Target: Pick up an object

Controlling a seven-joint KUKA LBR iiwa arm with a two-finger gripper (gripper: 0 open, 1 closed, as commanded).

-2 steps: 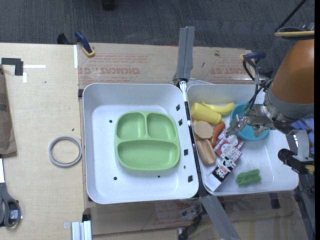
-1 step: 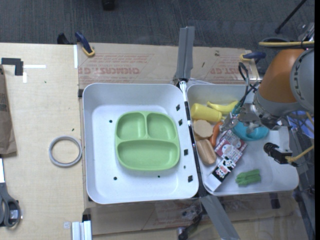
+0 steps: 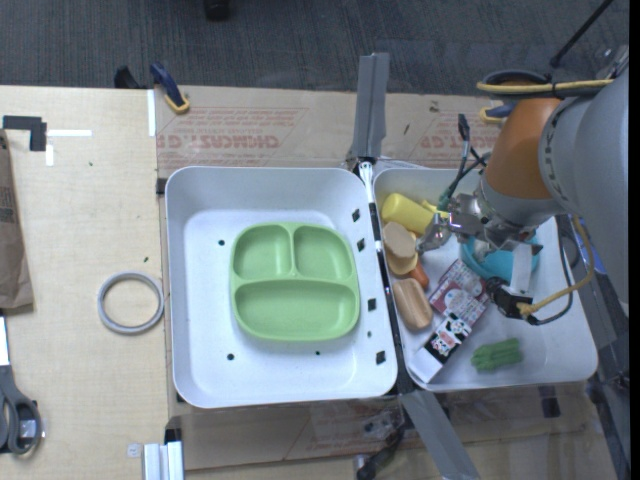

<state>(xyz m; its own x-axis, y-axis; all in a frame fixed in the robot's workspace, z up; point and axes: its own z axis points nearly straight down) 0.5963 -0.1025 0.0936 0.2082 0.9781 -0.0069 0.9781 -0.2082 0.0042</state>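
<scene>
The right bin (image 3: 560, 358) holds several objects. A yellow block (image 3: 407, 210) lies at its upper left, with a tan round piece (image 3: 399, 245) and a bread-like roll (image 3: 411, 302) below it. A flat printed packet (image 3: 456, 312) lies in the middle, and a green ridged object (image 3: 496, 354) sits near the front. A teal object (image 3: 495, 262) lies under the arm's wrist. My gripper (image 3: 447, 225) hangs low over the bin, just right of the yellow block; its tips are hard to make out.
The left bin (image 3: 190, 298) holds a green divided plate (image 3: 295, 282). A grey tape ring (image 3: 131, 301) lies on the bench to the left. A brown bag (image 3: 12, 238) is at the left edge. Cables trail from the wrist over the right bin.
</scene>
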